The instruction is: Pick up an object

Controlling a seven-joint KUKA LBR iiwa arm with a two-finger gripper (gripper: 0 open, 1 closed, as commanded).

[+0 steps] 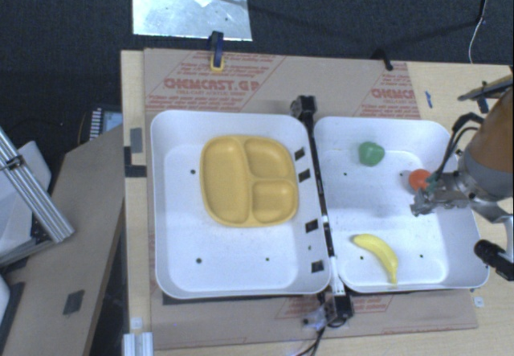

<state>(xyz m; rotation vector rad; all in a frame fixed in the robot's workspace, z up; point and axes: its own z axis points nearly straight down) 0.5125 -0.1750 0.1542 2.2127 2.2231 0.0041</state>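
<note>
We see the gripper [426, 200] low over the right bin [377, 270], near its right wall; whether it is open we cannot tell. A small orange-red object [418, 179] lies just beside it, toward the back. A green object [371, 153] sits further back-left, and a banana [379, 254] near the front. The left bin [177, 266] holds a yellow divided plate [246, 180]. Bare floor lies between banana and gripper.
</note>
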